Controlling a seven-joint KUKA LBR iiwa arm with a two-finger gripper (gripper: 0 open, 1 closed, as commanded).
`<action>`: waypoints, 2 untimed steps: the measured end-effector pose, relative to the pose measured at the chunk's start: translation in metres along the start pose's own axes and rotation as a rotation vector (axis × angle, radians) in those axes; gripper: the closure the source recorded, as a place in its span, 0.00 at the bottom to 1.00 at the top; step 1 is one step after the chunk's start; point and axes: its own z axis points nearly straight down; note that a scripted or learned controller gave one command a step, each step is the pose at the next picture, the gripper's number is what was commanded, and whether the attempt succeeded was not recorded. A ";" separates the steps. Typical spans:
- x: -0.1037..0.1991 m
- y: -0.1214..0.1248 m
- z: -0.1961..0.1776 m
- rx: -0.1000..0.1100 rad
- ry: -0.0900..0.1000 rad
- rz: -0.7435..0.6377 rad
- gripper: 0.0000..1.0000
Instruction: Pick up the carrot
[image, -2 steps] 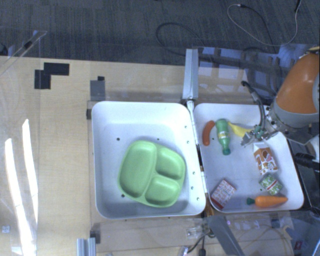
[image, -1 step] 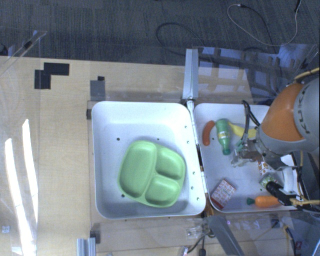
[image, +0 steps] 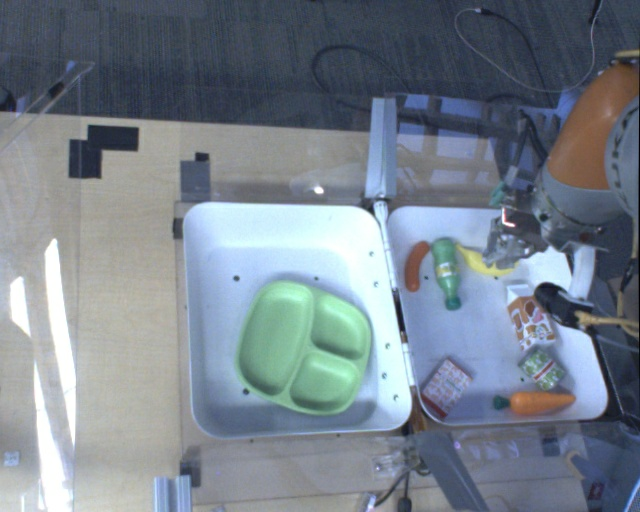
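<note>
Lying near carrot (image: 535, 402) — carton (image: 541, 370), packet (image: 447, 385).

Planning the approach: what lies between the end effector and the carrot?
Camera view: a small carton and a green packet lie between end effector and carrot.

Yellow item (image: 474, 261) half under the gripper (image: 501, 247) (arm (image: 600, 135) off-frame at right).
</note>
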 end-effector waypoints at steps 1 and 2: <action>-0.011 0.008 0.061 0.004 -0.001 0.518 1.00; 0.003 0.016 0.131 0.002 0.001 0.147 1.00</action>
